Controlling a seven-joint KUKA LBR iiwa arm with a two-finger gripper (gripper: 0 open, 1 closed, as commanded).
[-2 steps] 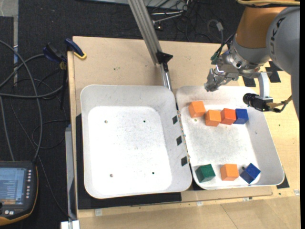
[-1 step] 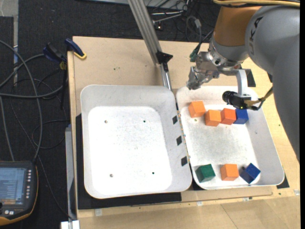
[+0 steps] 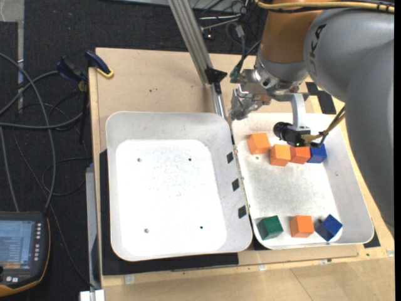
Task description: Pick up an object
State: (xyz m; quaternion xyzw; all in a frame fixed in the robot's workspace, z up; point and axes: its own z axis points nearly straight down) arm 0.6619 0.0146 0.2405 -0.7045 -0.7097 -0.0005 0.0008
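The gripper hangs at the far left corner of the right bin, close to the rim where the two bins meet, and its metal parts blur together so I cannot tell how it is set; nothing can be seen held in it. Above it the grey arm with its orange band comes in from the right and covers the upper right of the view. Just in front of the gripper, at the far end of the right bin, lies an orange block, apart from the gripper. Beside it a row of blocks touches side by side: another orange block, a red-orange block and a blue block. A small black part on a white bracket hangs just behind that row. At the near end of the same bin three more blocks sit in a line, each a little apart: a green block, an orange block and a blue block. The left bin shows a speckled white floor. Both bins rest on a tan wooden surface. A slanted metal rail crosses its far side, blue clamps grip its far left corner, and a handheld control screen lies off to the near left on the dark floor.
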